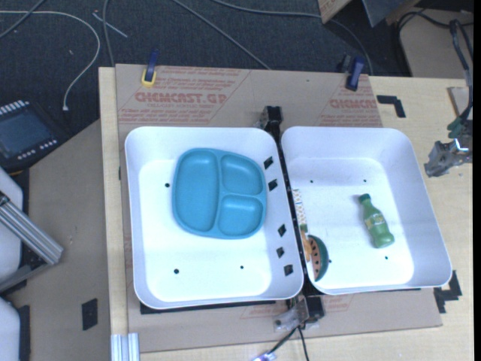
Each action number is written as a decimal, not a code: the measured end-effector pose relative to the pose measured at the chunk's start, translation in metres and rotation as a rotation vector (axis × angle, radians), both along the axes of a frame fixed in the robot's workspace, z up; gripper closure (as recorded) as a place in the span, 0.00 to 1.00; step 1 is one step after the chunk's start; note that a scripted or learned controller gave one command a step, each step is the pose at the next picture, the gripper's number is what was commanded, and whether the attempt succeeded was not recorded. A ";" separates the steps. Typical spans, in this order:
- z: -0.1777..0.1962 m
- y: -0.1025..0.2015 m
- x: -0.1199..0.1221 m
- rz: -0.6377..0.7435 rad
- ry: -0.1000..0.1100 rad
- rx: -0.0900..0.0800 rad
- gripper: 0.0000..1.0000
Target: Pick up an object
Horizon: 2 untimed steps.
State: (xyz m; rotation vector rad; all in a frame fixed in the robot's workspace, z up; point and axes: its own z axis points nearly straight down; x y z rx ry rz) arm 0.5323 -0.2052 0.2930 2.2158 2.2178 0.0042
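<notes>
While the green bottle (374, 221) lies on its side in the right bin (398, 145), toward that bin's right half, the gripper (449, 155) sits outside the bin's right wall, at the frame's edge (mostly cut off, so whether it is released or clenched cannot be told). The bottle has a darker cap pointing away from the camera. A watermelon-slice toy (318, 256) leans against the bin's left wall, partly hidden. A blue divided plate (219, 193) rests in the left bin (150, 269).
</notes>
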 end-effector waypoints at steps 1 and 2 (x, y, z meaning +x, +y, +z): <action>-0.016 0.047 0.001 0.004 0.008 0.005 1.00; -0.012 0.101 0.007 0.005 0.007 0.005 1.00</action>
